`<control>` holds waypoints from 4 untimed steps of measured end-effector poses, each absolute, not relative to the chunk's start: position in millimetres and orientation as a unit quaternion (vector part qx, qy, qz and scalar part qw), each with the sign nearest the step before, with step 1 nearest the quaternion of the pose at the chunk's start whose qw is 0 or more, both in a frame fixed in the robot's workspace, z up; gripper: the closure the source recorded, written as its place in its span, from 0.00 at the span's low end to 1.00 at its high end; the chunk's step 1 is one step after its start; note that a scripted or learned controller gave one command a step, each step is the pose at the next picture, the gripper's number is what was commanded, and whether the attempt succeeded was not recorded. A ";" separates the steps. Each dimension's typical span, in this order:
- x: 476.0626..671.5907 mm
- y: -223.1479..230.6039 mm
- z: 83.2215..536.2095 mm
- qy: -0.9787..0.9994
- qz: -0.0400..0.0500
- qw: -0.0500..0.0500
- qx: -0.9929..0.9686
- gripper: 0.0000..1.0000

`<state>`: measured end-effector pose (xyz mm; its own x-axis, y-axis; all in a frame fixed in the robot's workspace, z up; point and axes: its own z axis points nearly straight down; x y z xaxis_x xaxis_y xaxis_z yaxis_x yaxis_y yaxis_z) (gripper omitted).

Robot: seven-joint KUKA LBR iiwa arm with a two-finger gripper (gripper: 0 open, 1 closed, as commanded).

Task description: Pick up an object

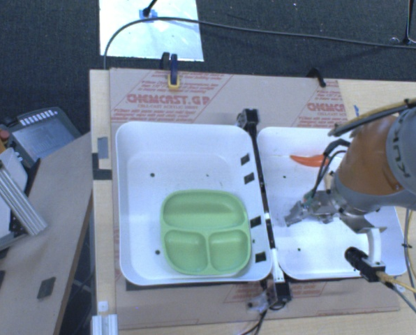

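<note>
- I see the gripper (pixel 297 215) low over the floor of the right bin (pixel 313 260), in the lower right part of the frame, its metal tip pointing toward the left.
- I cannot tell how the gripper is set; its tip is small and blurred against the white floor, and I see nothing held there.
- The arm (pixel 375 166), grey with its orange band, comes in from the right edge and covers much of the right bin's right half.
- The only loose thing I can make out in that bin is an orange object (pixel 307 160), thin and curved, lying flat near the bin's upper wall.
- That orange object sits above the gripper in the frame and slightly to its right, apart from it, with bare white floor between them. Its right end runs up to the dark cables at the arm.
- A black divider (pixel 258 187) separates the two bins, just left of the gripper.
- In the left bin (pixel 135 187), at centre frame, a green compartment tray (pixel 205 232) lies flat in the lower right part, well apart from the gripper.
</note>
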<state>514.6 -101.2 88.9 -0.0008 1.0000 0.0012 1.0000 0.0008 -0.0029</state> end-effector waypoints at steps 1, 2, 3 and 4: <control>515.5 -101.5 101.9 -0.707 0.000 0.000 -0.707 1.00; 508.9 -96.2 152.5 -0.708 -0.002 -0.002 -0.706 1.00; 508.8 -102.3 215.1 -0.708 -0.002 -0.004 -0.706 1.00; 510.0 -102.5 227.3 -0.708 -0.001 -0.001 -0.706 1.00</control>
<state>510.0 -102.5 227.3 -0.0038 1.0000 -0.0004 1.0000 0.0038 0.0032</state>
